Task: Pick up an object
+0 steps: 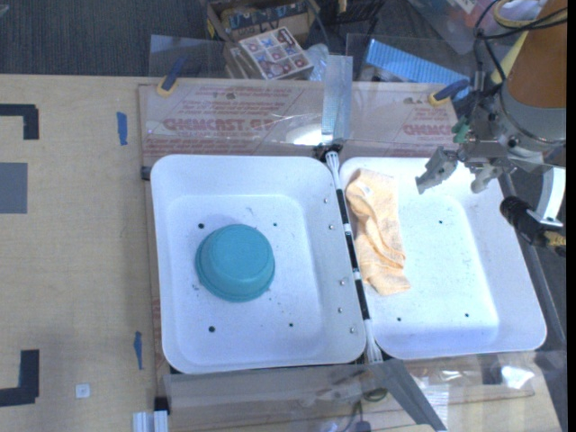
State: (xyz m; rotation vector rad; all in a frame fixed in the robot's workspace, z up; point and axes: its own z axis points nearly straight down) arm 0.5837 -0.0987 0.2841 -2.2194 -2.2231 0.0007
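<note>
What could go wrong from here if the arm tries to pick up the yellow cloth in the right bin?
1. The yellow cloth lies crumpled against the right bin's left wall, beside the divider, so a finger may hit that wall on the way down.
2. The gripper hangs open near the bin's far edge, apart from the cloth; closing there would probably catch nothing.
3. Soft cloth may slip free.

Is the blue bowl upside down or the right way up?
Upside down. The blue bowl in the left bin shows a flat closed top with sides widening downward, and no hollow inside.
</note>
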